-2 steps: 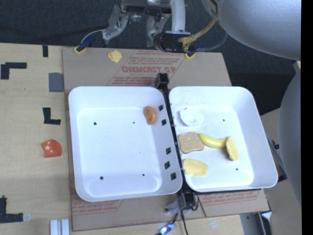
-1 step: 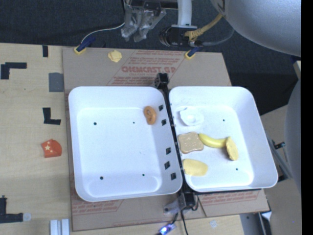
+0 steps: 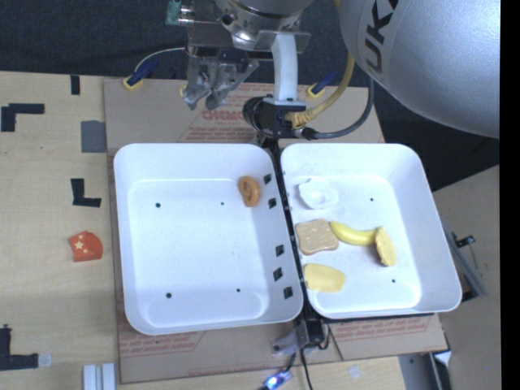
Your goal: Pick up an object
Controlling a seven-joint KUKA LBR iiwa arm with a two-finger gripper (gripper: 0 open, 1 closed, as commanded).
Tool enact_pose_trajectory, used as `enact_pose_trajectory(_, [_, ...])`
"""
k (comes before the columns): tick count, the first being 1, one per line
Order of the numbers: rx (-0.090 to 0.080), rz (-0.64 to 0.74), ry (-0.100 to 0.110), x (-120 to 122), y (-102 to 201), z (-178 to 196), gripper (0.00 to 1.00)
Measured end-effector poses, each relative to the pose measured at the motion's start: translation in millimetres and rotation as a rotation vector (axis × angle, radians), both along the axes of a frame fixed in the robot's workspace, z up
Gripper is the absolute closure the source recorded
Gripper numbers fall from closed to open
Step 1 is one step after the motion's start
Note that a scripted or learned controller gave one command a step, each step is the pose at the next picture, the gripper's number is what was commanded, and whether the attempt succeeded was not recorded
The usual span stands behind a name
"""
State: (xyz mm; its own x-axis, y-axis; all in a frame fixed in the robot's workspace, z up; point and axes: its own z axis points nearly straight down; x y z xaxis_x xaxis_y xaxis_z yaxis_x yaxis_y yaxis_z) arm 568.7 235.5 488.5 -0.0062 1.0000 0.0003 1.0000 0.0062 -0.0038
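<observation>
Overhead, the hand [image 3: 210, 92] hangs empty, fingers slightly apart, beyond 2 bins [image 3: 130, 218].

Two white bins are sitting side by side: the left bin [image 3: 138, 218] is holding one brown piece [image 3: 249, 190], and the right bin [image 3: 422, 218] is holding five food items. One red piece [image 3: 86, 246] is lying outside.

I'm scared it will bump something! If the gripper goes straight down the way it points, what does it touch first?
Probably the brown cardboard behind the left bin, though depth is hard to judge. The gripper hangs there.
</observation>
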Motion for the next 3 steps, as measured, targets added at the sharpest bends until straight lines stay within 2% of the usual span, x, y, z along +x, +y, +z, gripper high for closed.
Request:
enact_pose_trajectory(1, [0.003, 0.0, -0.006, -88.4, -1.4, 38.8, 1.0])
enact_pose_trajectory(2, [0.0, -0.006, -0.004, -85.1, -29.8, 46.9, 1.0])
enact_pose_trajectory(3, [-0.003, -0.002, 0.002, -85.4, -0.9, 10.4, 1.0])
